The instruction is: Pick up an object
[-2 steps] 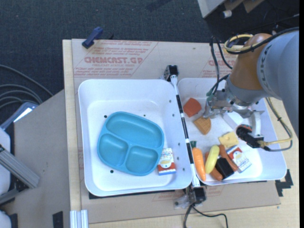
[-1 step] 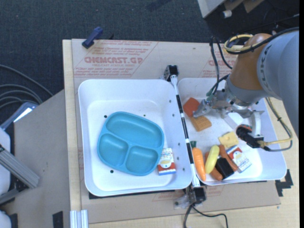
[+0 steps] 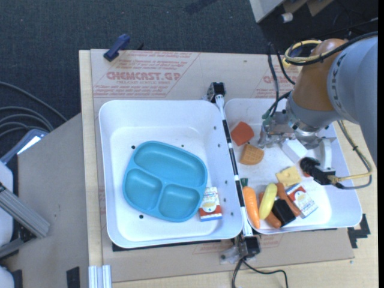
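The two-finger gripper (image 3: 273, 134) hangs low in the right-hand white bin (image 3: 351, 212), at about 10 o'clock from that bin's centre. Whether it is parted or clenched cannot be told — the wrist and cabling hide it — and nothing is seen held in it.

Nearest candidates: the orange-red wedge-shaped toy block (image 3: 242, 132) lies just beside the gripper at its 9 o'clock; the tan waffle-textured toy biscuit (image 3: 252, 155) lies near, at about 7 o'clock.

Risks, judged from this layout:
- Both pieces sit close to the black-edged divider (image 3: 227, 138) between the bins; a descent slightly off could catch the wall or push a piece against it rather than enclose it.
- The biscuit looks flat and low — a grasp may slide over it.
- The gripper stands between two pieces; it could nudge both and take neither.

Further items — a yellow banana-shaped toy (image 3: 267, 198), an orange carrot-shaped toy (image 3: 250, 206) — cluster at 5 o'clock, well apart. The blue three-compartment plastic plate (image 3: 163, 180) lies in the left bin.
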Controlling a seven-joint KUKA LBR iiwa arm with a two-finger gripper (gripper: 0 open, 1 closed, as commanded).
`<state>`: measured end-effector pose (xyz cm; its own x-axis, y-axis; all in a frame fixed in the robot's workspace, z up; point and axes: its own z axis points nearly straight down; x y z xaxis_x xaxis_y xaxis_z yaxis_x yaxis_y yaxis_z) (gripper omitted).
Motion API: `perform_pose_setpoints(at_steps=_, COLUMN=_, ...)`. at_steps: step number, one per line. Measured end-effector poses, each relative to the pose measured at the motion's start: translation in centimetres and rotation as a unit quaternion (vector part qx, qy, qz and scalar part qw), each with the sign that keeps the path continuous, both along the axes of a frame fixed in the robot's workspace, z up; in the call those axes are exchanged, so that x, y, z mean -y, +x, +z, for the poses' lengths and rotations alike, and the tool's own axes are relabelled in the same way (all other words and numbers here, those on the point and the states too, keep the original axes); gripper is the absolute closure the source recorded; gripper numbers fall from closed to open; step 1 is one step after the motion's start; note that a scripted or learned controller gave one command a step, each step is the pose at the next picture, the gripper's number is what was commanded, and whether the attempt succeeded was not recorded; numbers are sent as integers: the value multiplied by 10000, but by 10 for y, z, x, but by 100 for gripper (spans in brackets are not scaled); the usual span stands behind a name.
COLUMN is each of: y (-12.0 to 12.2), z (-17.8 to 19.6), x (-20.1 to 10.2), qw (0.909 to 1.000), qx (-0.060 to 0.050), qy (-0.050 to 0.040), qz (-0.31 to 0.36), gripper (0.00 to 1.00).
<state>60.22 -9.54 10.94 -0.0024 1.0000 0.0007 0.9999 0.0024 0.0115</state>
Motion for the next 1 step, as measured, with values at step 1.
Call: perform_pose_setpoints(at_steps=1, y=0, z=0, x=0, qw=10000, qx=-2, qy=0, qz=0, gripper=0)
